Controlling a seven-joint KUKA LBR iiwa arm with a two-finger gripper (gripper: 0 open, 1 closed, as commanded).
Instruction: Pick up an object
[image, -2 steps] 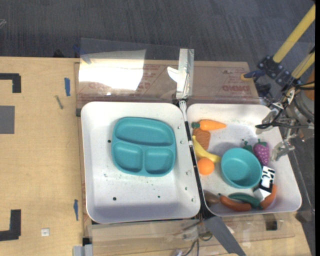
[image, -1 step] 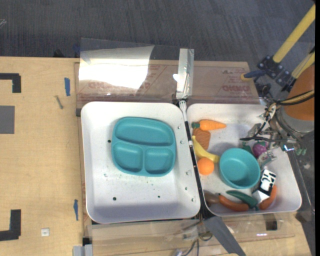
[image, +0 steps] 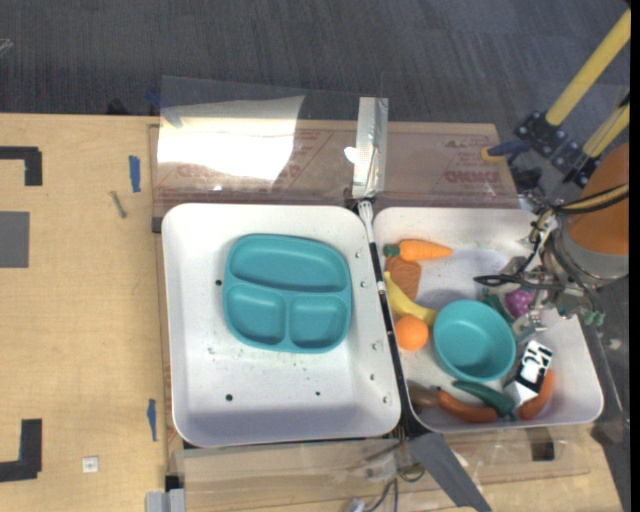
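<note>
The right bin (image: 580, 400) holds several toy foods. An orange carrot (image: 425, 250) lies at its back left, with a brown piece (image: 403, 273), a yellow banana (image: 400, 298) and an orange ball (image: 411, 333) along the left wall. A teal bowl (image: 475, 338) sits in the middle. My gripper (image: 522, 290) hangs low at the bowl's back right rim, right over a small purple object (image: 519, 301) that it partly hides. A red sausage-like piece (image: 468, 405) and a green piece (image: 490, 392) lie at the front.
The left bin (image: 190, 380) carries a teal divided plate (image: 288, 292). A black and white tagged item (image: 535, 362) lies right of the bowl. The grey arm with its orange band (image: 605, 215) comes in over the right bin's right wall. A clear divider (image: 371, 150) stands behind the bins.
</note>
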